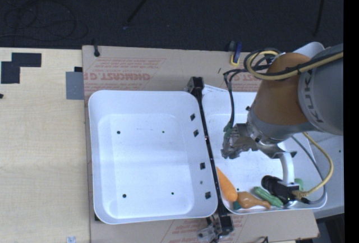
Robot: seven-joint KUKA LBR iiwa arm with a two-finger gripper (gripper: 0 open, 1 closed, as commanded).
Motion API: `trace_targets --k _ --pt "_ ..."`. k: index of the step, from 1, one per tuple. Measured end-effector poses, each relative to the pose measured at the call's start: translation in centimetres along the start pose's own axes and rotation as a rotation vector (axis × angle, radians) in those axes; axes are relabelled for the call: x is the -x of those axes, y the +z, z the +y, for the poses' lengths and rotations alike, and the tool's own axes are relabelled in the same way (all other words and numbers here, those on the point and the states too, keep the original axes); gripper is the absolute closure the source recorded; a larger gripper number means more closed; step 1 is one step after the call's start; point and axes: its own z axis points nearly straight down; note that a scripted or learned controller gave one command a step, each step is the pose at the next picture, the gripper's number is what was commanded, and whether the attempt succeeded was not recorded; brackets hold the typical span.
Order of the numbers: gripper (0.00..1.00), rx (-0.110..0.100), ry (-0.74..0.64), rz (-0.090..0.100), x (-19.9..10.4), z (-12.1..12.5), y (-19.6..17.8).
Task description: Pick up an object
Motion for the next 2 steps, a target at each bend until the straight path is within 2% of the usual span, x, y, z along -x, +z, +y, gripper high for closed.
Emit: trace_targets --k 1,2 --pt "1.00 0.030 -0.006 0.000 -8.77 6.45 -12.98" --pt "1.00 0.011 0.000 -0.006 -8.22 6.10 -13.22"
